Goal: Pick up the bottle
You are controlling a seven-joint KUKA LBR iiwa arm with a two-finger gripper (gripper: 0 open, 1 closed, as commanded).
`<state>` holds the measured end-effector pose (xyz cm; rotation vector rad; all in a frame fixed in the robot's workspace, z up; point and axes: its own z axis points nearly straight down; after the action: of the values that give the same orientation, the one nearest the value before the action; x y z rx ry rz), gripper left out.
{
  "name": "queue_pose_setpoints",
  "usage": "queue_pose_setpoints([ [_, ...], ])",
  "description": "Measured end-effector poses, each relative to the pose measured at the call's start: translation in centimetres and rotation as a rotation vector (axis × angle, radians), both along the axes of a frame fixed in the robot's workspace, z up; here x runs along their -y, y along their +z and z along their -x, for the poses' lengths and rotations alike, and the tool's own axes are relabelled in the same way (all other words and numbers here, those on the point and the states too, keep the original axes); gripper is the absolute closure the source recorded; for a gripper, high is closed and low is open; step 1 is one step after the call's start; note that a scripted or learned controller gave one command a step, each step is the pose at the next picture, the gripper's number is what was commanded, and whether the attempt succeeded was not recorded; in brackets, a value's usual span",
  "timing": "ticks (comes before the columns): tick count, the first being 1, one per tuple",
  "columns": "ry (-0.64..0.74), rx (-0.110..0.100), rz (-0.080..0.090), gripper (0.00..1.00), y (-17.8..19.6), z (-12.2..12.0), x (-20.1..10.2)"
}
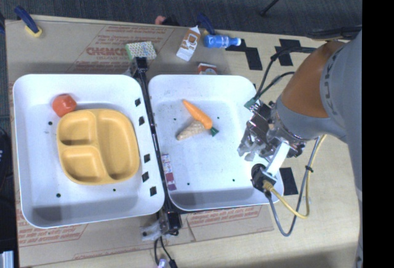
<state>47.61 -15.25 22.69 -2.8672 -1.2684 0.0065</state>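
Not much done yet: the blue bottle (220,42) lies on the worktop (320,211) at 12 o'clock, outside both bins. The pincer (253,145) sits over the right bin's (203,193) 3 o'clock edge, well apart from it; can't tell if it's clenched or released.

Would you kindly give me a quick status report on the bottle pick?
Gripper over right bin's right edge, nothing seen held. Bottle lying on bench behind that bin, untouched. Carton beside it.

the arm (326,88) is cut off at the right edge, hiding its base.
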Motion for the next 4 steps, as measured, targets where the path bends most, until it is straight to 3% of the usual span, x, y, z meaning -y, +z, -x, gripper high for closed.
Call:
queue_pose_setpoints([
  [1, -0.373, 0.002, 0.003, 1.0, -0.3, 0.0, -2.3],
  [2, -0.617, -0.003, 0.003, 1.0, -2.2, 0.0, -10.3],
  [3, -0.601, 0.0, 0.004, 1.0, 3.2, 0.0, -3.1],
  [4, -0.62, -0.002, 0.003, 1.0, -2.2, 0.1, 2.3],
])
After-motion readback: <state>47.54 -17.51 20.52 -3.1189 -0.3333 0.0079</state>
